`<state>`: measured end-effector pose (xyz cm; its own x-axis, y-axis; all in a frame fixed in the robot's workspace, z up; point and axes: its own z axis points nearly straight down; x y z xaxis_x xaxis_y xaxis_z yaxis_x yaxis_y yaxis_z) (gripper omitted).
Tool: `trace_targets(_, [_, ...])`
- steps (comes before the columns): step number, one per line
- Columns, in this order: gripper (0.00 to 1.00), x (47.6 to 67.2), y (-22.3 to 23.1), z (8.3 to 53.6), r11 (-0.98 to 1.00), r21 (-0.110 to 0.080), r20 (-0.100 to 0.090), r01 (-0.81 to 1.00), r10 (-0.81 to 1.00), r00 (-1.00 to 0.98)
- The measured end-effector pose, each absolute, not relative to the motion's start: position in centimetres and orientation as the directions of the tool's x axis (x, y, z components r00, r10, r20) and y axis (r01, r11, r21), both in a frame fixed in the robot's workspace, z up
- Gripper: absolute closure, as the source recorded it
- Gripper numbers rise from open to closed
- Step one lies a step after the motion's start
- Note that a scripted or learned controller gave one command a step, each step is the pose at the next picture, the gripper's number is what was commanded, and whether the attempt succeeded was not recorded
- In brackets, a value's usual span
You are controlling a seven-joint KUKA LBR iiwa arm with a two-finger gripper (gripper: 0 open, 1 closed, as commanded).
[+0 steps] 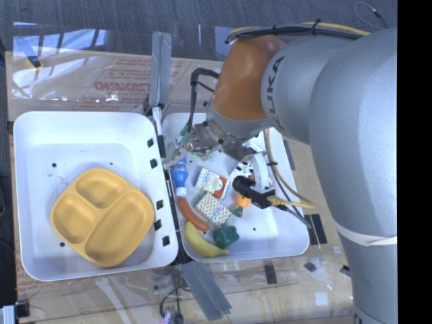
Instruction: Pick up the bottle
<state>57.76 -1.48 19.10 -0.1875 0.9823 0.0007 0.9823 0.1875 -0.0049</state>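
Note:
The bottle (pixel 179 178) is small, with a blue band and pale ends. It lies along the left wall of the right bin (pixel 291 238), beside the divider between the two bins. The gripper (pixel 194 142) hangs under the orange-banded wrist at the back left of that bin, just above and to the right of the bottle's far end. The wrist and arm hide much of the gripper, and nothing shows held in it.
Packed close to the bottle are an orange sausage (pixel 190 214), a banana (pixel 203 244), a green toy (pixel 226 235), two small cartons (pixel 210 181) and an orange piece (pixel 241 201). The left bin (pixel 40 140) holds a yellow divided plate (pixel 101 214). The arm covers the right bin's far right.

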Motion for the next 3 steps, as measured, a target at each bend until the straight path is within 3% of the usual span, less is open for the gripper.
trace_targets(2, [0.0, 57.8, -1.5, 19.1, 0.187, -0.005, 0.001, 0.982, 0.982, -0.187])
trace_targets(3, [0.0, 55.8, -12.8, 10.1, 0.325, 0.007, -0.007, 0.946, 0.946, -0.325])
